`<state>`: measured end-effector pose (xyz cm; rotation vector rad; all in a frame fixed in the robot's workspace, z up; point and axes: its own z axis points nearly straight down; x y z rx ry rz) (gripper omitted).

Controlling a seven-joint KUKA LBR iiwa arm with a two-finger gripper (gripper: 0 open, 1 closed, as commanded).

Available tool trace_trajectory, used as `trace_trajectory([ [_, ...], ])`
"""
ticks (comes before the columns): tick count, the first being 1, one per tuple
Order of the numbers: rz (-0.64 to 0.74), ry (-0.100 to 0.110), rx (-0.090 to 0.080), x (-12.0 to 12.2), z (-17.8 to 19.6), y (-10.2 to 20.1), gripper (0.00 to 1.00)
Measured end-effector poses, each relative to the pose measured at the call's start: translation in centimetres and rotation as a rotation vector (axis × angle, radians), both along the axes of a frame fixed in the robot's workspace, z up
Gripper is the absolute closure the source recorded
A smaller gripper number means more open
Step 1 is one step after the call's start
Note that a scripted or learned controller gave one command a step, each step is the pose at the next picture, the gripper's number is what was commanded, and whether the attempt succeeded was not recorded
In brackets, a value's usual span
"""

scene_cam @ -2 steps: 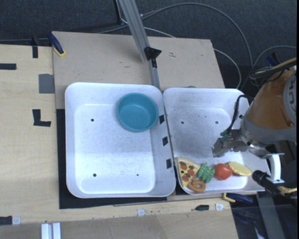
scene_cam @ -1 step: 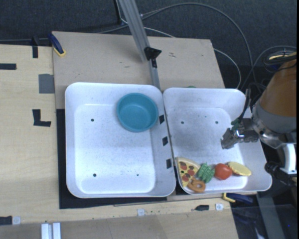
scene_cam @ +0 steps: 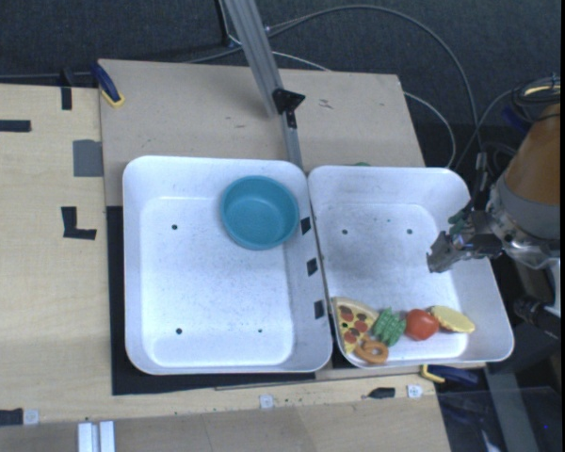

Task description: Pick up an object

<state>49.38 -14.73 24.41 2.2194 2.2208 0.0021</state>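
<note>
Dark carpet and loose cables surround a pale wooden table point(scene_cam: 38, 252) that carries two shallow white bins side by side. In the left bin point(scene_cam: 160, 347) a blue bowl point(scene_cam: 259, 212) sits upright near the rim at about 1 o'clock from that bin's middle. The right bin point(scene_cam: 358, 186) holds a row of small toy foods along its near wall, at 6 o'clock from its middle: a pizza slice point(scene_cam: 355, 326) at the left end of the row, a green vegetable piece point(scene_cam: 388, 326) just beside it, a red tomato point(scene_cam: 420, 324) next, and a yellow piece point(scene_cam: 453, 320) at the right end, touching or nearly touching the tomato. The gripper point(scene_cam: 443, 254) hangs over the right bin near its 3 o'clock wall, on the grey arm with its orange band point(scene_cam: 541, 158) reaching in from the right. Its fingers point down and toward 8 o'clock; they look close together with nothing between them, though the dark metal is too blurred to tell for certain whether they are closed. The toy foods lie at about 6 o'clock from the fingers, apart from them, the tomato and the yellow piece being nearest.
</note>
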Motion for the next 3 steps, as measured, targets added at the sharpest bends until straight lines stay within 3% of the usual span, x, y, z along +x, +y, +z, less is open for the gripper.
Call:
trace_trajectory([
  [3,0.004,0.003,0.001,4.5,1.5,15.1,1.00],
])
